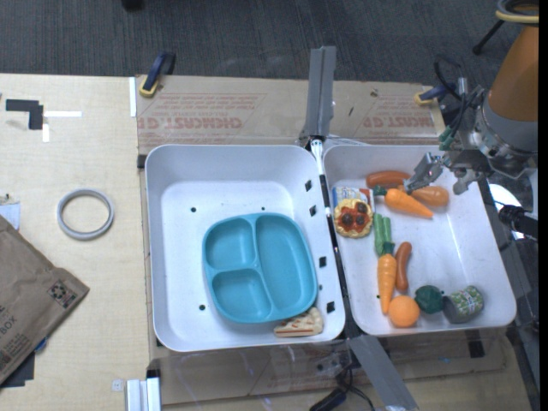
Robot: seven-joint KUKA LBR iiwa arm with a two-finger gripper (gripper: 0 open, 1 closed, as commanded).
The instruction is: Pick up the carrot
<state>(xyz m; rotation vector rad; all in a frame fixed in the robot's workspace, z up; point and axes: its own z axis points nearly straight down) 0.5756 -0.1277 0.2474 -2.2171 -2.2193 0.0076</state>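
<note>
In the right bin point(497, 255), a carrot point(387, 279) with a green top lies lengthwise near the middle, its tip pointing to the front. A second orange, cone-shaped piece point(408, 203) lies at the back, pointing left. My gripper point(443, 175) hovers over the bin's back right part, just right of and above that cone-shaped piece. Its two fingers stand spread apart with nothing between them, so it is open.
Also in the right bin are a red sausage point(387, 179), a pizza slice point(353, 217), an orange ball point(403, 312), a green piece point(430, 298) and a small can point(463, 302). The left bin point(171, 229) holds a blue divided plate point(259, 266) and a bread piece point(300, 324).
</note>
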